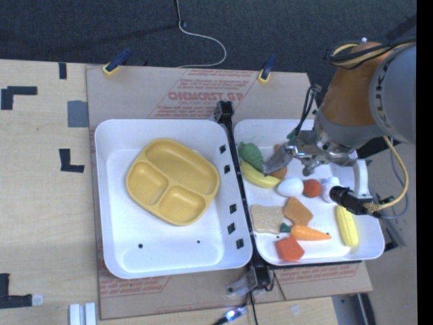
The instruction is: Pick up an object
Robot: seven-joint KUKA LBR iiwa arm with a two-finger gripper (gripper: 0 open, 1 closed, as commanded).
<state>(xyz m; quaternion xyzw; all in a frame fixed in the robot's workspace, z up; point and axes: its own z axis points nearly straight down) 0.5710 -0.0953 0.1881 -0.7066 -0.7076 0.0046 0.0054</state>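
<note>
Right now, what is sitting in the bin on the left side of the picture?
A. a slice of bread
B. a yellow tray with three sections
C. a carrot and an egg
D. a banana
B: the yellow tray, split into three sections, lies in the left bin; the play food is all in the right bin.

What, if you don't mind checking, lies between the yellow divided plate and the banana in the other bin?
In the camera view, between the yellow plate and the banana lie bare white bin floor and the black-marked divider where both bins meet.
</note>
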